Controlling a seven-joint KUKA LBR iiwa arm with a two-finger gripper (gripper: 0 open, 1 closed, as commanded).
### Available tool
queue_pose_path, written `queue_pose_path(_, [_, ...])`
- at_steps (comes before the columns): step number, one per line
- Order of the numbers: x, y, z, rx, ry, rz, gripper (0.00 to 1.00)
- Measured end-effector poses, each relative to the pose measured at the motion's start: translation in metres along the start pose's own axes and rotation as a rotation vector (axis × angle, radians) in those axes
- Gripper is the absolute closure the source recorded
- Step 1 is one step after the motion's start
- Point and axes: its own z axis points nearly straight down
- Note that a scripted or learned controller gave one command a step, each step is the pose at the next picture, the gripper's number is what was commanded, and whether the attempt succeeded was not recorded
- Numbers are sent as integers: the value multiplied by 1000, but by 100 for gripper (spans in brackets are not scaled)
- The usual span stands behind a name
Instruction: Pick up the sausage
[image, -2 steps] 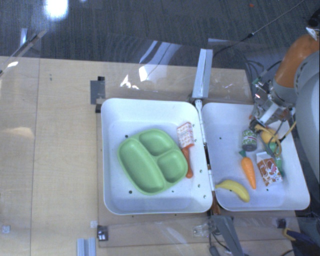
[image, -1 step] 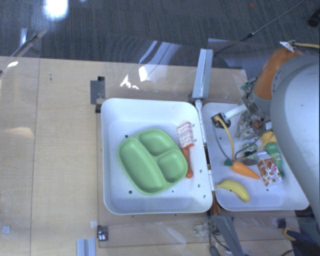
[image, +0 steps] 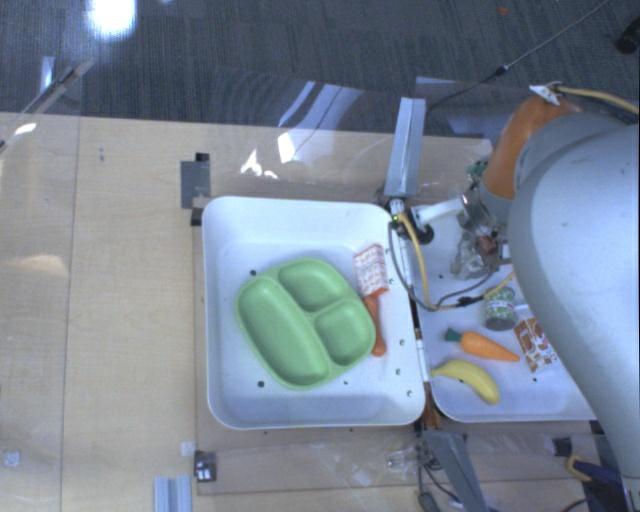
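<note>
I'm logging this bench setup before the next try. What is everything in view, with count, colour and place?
Bins: two, white, side by side on the bench.
Divided plate: one, green, left bin.
Sausage: one, orange-red, left bin, against the plate's right edge.
Packet: one, white and red, left bin, above the sausage.
Carrot: one, orange, right bin.
Banana: one, yellow, right bin.
Box: one, red and white, right bin.
Arm: one, grey with orange band, over the right bin.

cam: fixed overhead, slanted | sees: both white bins (image: 225, 400) on bench (image: 100, 300); arm (image: 580, 250) enters from 3 o'clock, close to lens
</note>
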Motion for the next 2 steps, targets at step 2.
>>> queue_pose_path(2, [-78,70,-1,-6,-1,-44,100])
